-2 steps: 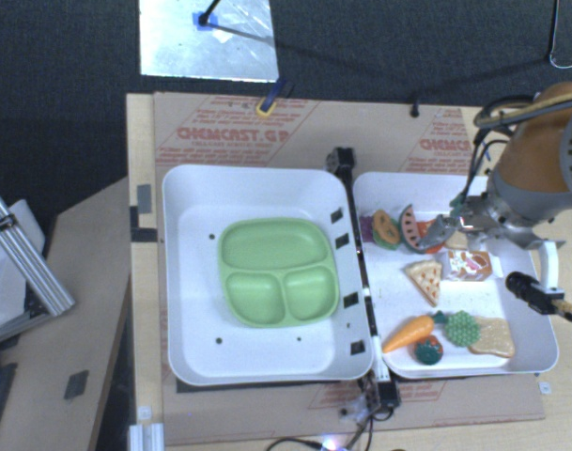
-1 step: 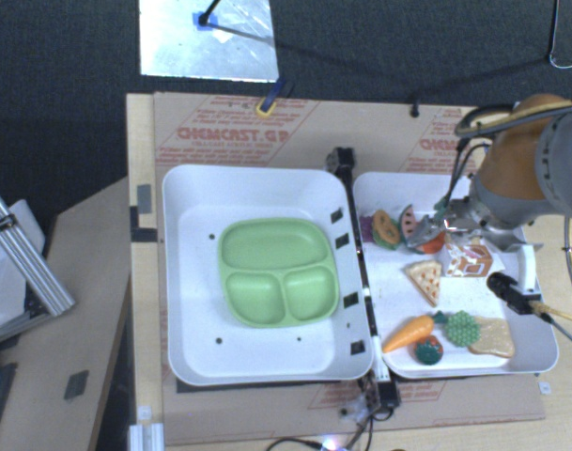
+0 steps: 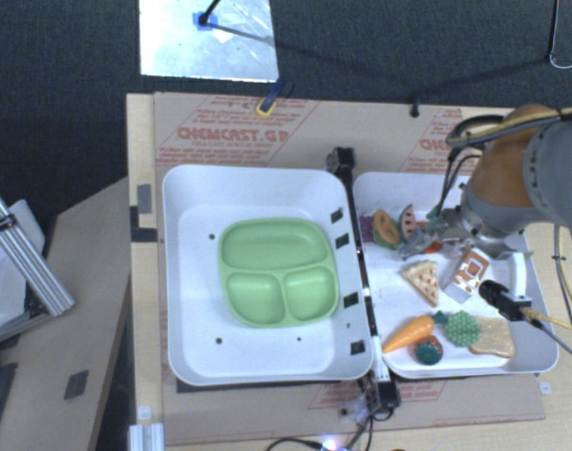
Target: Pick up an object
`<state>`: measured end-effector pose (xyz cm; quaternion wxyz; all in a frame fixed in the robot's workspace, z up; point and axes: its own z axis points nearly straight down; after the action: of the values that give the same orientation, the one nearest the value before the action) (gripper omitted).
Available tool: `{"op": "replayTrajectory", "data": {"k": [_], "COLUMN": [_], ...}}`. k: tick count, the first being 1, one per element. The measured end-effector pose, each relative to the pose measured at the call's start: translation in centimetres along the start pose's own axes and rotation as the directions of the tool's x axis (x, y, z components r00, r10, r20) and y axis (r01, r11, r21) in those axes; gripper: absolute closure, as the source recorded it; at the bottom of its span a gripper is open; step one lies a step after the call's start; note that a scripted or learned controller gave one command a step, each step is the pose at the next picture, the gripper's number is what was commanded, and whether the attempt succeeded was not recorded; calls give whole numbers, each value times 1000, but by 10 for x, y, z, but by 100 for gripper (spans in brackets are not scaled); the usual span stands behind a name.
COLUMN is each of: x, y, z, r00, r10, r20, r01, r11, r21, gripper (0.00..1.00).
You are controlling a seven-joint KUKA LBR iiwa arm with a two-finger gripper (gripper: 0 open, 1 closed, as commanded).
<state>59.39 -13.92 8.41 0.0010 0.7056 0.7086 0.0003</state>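
Camera view — gripper (image 3: pixel 425 242) low in right bin (image 3: pixel 539 346), 10 o'clock of pizza slice (image 3: pixel 423 280); grip state unclear, nothing lifted yet.

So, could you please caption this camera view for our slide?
KUKA arm's tool lowered among toy foods in the right bin; green divided tray sits in the left bin.
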Motion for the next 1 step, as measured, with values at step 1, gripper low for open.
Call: {"op": "replayTrajectory", "data": {"k": [1], "x": [0], "y": [1], "z": [-11], "r00": [1000], "r10": [0], "r20": [0], "r01": [0], "r11": [1000], "r21": [-3], "gripper": [100]}}
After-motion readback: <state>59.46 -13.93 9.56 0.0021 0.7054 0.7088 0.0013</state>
